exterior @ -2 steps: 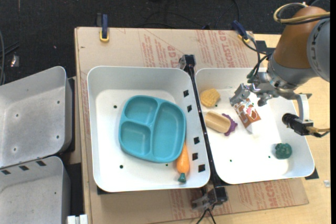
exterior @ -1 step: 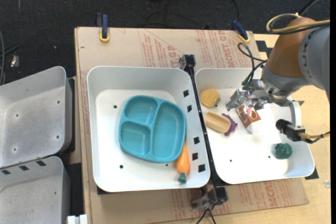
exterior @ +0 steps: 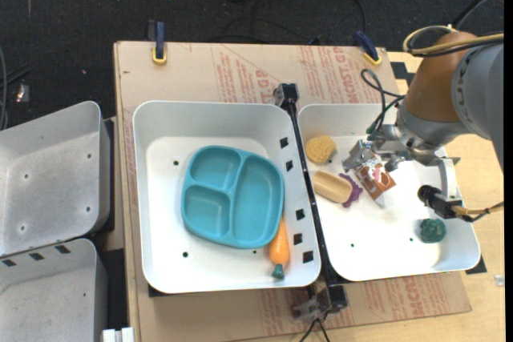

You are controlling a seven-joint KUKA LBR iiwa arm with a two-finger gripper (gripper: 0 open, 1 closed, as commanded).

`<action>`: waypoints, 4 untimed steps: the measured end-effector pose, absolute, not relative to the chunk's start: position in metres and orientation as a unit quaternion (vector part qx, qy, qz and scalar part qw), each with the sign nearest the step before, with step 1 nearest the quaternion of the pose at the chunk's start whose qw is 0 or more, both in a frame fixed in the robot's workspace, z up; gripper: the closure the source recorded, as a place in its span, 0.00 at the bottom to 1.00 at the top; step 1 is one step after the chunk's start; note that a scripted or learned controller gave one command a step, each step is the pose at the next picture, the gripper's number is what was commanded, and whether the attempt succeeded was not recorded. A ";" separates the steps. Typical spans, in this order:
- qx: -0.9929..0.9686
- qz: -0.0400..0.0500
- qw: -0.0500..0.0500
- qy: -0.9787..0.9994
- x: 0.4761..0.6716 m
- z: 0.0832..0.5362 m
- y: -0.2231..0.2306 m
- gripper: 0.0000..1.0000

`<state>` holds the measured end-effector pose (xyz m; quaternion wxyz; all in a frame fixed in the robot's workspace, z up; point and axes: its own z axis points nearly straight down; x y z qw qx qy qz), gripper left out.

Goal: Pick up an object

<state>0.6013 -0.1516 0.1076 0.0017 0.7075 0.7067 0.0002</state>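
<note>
Snack packet [exterior: 375, 179], brown and red, right bin [exterior: 401, 264]: I saw the gripper [exterior: 365, 158] over it, its jaws' state unreadable. Hot dog [exterior: 332, 186] just beside; waffle [exterior: 321, 148] near.

1. Grey rounded metal arm link [exterior: 483, 84] at right edge of frame, smooth matte finish w/ soft highlights.
2. Orange-brown glossy band [exterior: 434, 88] just left of the grey link; bulbous, rounded shape.
3. Grey wrist section [exterior: 422, 130] below the orange band, narrower than the link above.
4. Silver-and-black two-finger metal gripper [exterior: 370, 153] at arm's end, center-right of frame; small angular metal parts, details too small to make out.
5. Thin black cables [exterior: 383, 96] loop along the arm's left side; a yellowish cable [exterior: 429, 31] arcs over top of the orange band.
</note>
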 end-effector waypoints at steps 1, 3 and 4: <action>0.707 0.001 0.002 0.707 0.602 0.117 -0.151 1.00; 0.706 0.001 0.002 0.708 0.598 0.205 -0.146 1.00; 0.706 0.002 0.003 0.708 0.607 0.266 -0.147 1.00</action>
